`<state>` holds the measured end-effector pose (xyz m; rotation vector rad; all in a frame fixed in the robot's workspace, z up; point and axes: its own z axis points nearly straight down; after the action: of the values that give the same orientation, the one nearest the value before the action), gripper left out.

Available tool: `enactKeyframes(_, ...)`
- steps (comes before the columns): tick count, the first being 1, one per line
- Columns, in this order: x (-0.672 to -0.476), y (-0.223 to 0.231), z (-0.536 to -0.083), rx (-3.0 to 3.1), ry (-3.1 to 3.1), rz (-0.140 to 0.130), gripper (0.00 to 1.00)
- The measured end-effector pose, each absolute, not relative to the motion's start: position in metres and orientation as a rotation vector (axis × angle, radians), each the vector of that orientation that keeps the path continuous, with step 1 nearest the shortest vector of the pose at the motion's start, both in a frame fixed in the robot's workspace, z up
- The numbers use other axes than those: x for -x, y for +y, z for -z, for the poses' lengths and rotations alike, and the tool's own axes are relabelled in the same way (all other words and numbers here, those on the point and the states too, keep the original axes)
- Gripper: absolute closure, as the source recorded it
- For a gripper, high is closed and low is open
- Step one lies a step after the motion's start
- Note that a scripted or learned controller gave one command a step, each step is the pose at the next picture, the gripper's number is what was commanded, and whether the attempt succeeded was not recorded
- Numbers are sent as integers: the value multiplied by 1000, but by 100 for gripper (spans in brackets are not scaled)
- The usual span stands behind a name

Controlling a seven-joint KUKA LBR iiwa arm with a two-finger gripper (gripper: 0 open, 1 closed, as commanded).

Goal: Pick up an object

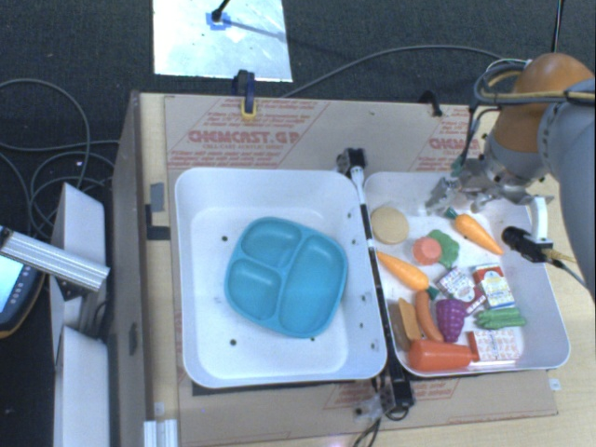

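Cardboard sheet [279, 124] under bins: red print, "CHEMCAST GP" legible, repeated near right corner. Right bin [559, 343]: toy food pile. Gripper [451, 196] at bin's upper part, fingers spread, nothing between them. Carrot [478, 233] just below-right of fingertips, apart from them. Round beige cookie [390, 223] to gripper's lower left. Small printed cartons [494, 287] near bin centre, text too small to read. Left bin [191, 250]: blue divided plate [287, 276].
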<state>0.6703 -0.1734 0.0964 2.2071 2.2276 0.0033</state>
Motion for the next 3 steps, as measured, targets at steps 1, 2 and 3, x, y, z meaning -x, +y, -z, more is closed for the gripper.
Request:
enactKeyframes(1, -671, -174, -108, -2201, 2228, -5, 100)
enactKeyframes(2, -671, -173, -108, -2201, 2229, -5, 0)
enactKeyframes(3, -670, -203, -175, -2214, 2219, -4, 0)
